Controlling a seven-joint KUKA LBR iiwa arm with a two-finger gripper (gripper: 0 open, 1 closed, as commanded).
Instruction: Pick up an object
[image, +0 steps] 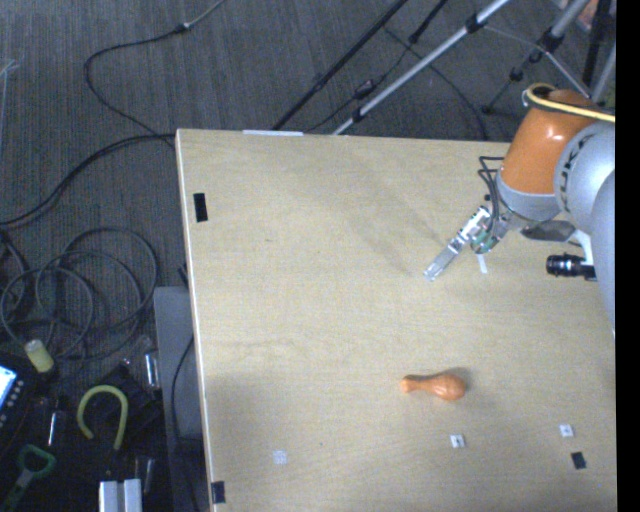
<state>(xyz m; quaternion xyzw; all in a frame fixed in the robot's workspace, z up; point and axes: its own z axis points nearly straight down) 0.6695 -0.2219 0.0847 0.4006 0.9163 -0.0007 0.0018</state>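
End effector (440, 266) hovers well apart from orange object (436, 385), its jaws perhaps together; too small to tell.

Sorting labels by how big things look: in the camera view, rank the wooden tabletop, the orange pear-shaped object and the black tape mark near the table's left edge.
Largest to smallest:
1. wooden tabletop
2. orange pear-shaped object
3. black tape mark

1. Arm (570, 170) cut off by the edge at 3 o'clock; just wrist and orange band in view.
2. Gripper (440, 265) too small and blurry to read the finger gap.
3. Bench (300, 300) runs off the frame at 6 and 3 o'clock.
4. Tiny markers (457, 440) at 5 o'clock too small to ID.
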